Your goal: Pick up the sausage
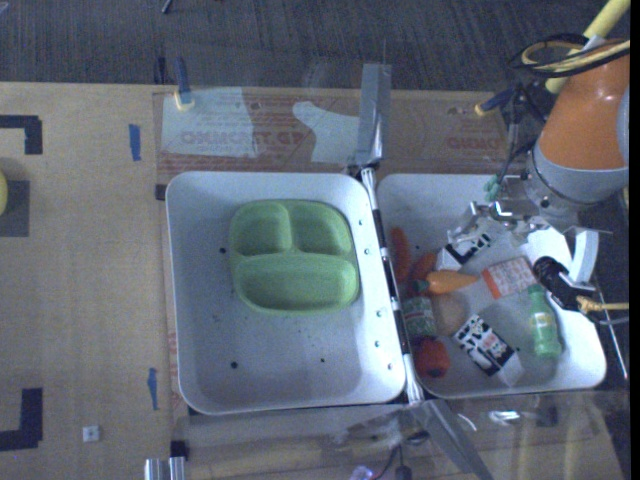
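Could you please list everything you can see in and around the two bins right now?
Bins: two, white, side by side on the bench.
Divided plate: one, green, in the left bin.
Sausage: one, reddish, right bin beside the shared wall.
Toy carrot: one, orange, middle of the right bin.
Bottle: one, green, right bin near its right wall.
Patterned carton: one, black and white, right bin toward the front.
Round red item: one, right bin's front left corner.
Gripper: one, silver, over the right bin's back area.
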